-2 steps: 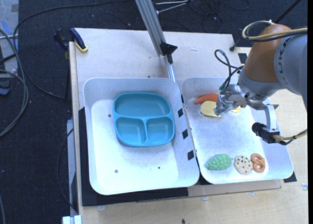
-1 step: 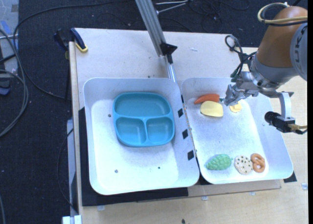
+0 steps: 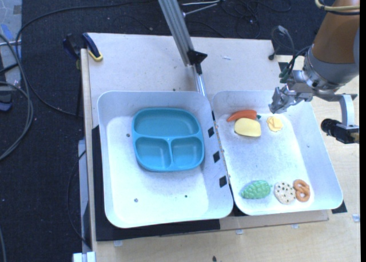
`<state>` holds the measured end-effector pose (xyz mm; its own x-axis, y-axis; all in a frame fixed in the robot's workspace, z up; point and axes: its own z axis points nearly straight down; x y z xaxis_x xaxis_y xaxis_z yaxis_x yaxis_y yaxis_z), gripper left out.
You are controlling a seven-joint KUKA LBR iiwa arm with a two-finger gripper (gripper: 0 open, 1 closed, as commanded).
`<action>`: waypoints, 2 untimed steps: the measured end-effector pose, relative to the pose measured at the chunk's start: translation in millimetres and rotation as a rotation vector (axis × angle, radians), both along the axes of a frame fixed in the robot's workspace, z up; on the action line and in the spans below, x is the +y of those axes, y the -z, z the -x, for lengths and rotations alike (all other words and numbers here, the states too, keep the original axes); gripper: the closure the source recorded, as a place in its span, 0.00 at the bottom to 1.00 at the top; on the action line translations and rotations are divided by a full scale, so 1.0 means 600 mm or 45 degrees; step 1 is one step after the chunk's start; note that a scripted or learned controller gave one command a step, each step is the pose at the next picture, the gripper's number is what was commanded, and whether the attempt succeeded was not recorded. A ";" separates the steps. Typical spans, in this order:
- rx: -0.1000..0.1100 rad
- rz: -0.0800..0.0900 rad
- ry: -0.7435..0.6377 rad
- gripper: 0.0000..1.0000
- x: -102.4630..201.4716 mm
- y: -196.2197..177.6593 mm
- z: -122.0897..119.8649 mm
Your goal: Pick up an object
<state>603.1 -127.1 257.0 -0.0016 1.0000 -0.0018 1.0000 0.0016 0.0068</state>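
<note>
My gripper (image 3: 278, 106) hangs over the far edge of the right bin (image 3: 320, 158), just above a small pale yellow piece (image 3: 274, 123). To its left lie a yellow rounded object (image 3: 248, 128) and an orange-red carrot-like piece (image 3: 242, 115) touching it. At the bin's near end sit a green leafy item (image 3: 255, 189), a speckled cookie (image 3: 283, 192) and a brown pretzel (image 3: 301, 190). Nothing shows between the gripper's tips.
The left bin (image 3: 120, 198) holds a blue divided tray (image 3: 168, 139). A grey metal pole (image 3: 174, 18) slants down to the bins' far junction. Black clips (image 3: 218, 155) run along the seam between the bins. Cables lie on the dark floor around the bench.
</note>
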 end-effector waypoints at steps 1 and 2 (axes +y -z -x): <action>0.005 -0.002 -0.005 1.00 0.076 0.000 -0.026; 0.009 -0.003 -0.006 1.00 0.168 0.001 -0.022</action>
